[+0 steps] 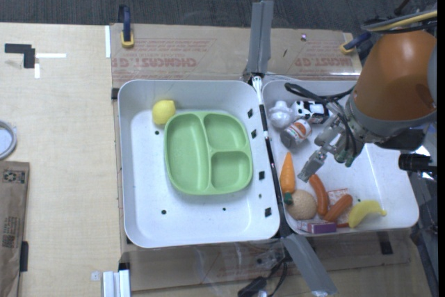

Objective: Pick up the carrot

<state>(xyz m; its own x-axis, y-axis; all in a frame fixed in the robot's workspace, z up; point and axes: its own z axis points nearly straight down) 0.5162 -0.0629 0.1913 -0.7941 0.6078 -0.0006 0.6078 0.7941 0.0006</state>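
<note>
The arm (pixel 400 83) fills the frame's right. Left bin (pixel 139 170) holds a green plate (pixel 208 151). The gripper (pixel 316 162) hovers spread, pinching nothing, just right of the carrot (pixel 287 174) at the right bin's (pixel 396 184) left edge.

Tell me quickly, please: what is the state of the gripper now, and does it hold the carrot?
Gripper: open, holding nothing, above the right bin.
Carrot: lying in that bin, apart from the fingers.
</note>
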